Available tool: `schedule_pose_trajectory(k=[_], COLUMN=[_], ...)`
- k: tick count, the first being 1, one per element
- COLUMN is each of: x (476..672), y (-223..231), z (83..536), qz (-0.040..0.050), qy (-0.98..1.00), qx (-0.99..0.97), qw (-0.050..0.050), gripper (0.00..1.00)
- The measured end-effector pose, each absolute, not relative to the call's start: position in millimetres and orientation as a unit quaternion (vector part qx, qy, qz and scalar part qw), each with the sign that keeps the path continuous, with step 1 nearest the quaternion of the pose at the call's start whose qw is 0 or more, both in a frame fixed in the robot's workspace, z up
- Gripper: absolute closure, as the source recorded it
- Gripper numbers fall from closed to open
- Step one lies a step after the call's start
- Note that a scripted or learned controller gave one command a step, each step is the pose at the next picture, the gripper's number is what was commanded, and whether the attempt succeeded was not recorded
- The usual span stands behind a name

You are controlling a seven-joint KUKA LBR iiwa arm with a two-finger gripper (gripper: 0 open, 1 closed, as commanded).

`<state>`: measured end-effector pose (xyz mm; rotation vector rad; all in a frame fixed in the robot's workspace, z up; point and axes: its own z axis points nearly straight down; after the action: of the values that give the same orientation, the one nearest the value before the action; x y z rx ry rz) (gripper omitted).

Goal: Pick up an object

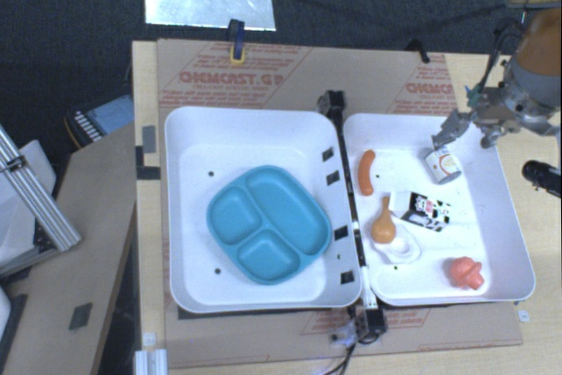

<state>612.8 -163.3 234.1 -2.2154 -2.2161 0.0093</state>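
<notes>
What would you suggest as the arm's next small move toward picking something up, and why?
Probably a short descent straight onto the small white carton. The gripper sits just above it near the right bin's far edge, and the carton stands apart from the orange sausage, the cow-patterned toy and the other pieces.

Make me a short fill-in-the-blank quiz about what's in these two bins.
1. The blue divided tray lies in the ____ bin.
2. The tray has ____ compartments.
3. The orange sausage-shaped toy lies in the ____ bin.
4. The gripper hovers over the right bin's ____ edge.

Missing words: left; three; right; far
</notes>
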Motion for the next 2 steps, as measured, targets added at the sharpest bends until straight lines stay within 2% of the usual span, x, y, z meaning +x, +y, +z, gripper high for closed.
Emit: schedule_pose_trajectory(k=[1, 2], x=[615.2, 616.0], y=[-162.9, -172.4], z=[241.2, 193.6], qz=[-0.0003, 0.0005], qy=[-0.708, -0.707], qx=[-0.706, -0.707], qw=[-0.001, 0.0], gripper=[0.0, 0.0])
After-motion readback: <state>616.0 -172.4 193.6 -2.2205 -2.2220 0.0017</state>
